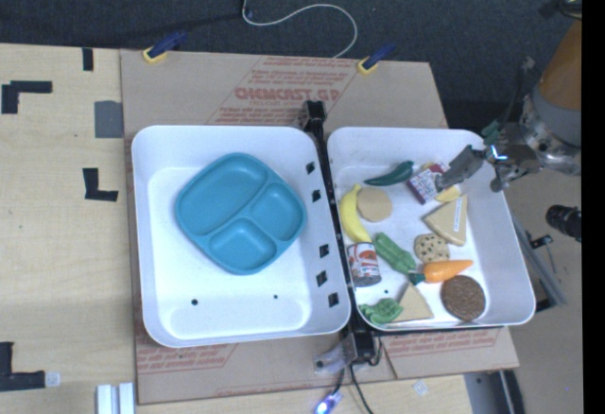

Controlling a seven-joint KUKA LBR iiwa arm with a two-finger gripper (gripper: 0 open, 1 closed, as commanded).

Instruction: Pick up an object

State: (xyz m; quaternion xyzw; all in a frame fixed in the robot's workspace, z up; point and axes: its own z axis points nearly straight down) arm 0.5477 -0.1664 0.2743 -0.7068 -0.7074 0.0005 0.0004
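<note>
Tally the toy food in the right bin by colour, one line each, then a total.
In the right bin:
Yellow: 3, the banana and two cheese wedges
Green: 3, the pepper, the pickle, the leafy piece
Tan: 2, two cookies
Orange: 1, the carrot
Brown: 1, the patty
Red and white: 2, the can, the packet
Total: 12

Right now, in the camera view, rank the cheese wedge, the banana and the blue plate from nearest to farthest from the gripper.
Measured from the gripper, at the right bin's upper right:
1. Cheese wedge, just below it in the right bin.
2. Banana, at the right bin's left side by the divider.
3. Blue plate, in the left bin.
</note>
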